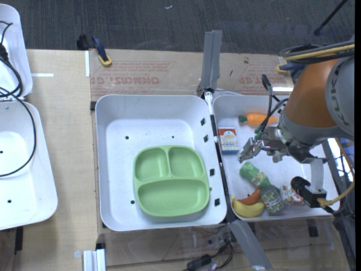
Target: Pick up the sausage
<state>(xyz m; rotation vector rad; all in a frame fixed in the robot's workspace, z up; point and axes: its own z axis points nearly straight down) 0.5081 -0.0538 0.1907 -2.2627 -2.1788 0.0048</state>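
You are looking down on a tabletop (62, 66) with two white bins. The left bin (113, 123) holds a green divided plate (171, 181), which sits toward its near right part. The right bin (223, 109) holds the small items, and the arm (321, 100) reaches over it from the right, covering much of its far right side.

The end effector (251, 149) hangs over the middle of the right bin, just right of a small white and blue carton (228, 140). Its metal fingers are small and tangled with cables in this view, so you cannot tell whether they are apart or together, and nothing can be made out between them.

The sausage (251, 197) (a short reddish-orange piece) lies near the bin's near edge, resting against the top of a yellow banana (248, 208). It is well apart from the end effector.

A green bottle (254, 175) lies between the end effector and the sausage. Right of the sausage sits a greenish packet (272, 200), too blurred to identify. An orange carrot (259, 118) lies at the far side, its right end hidden behind the arm.
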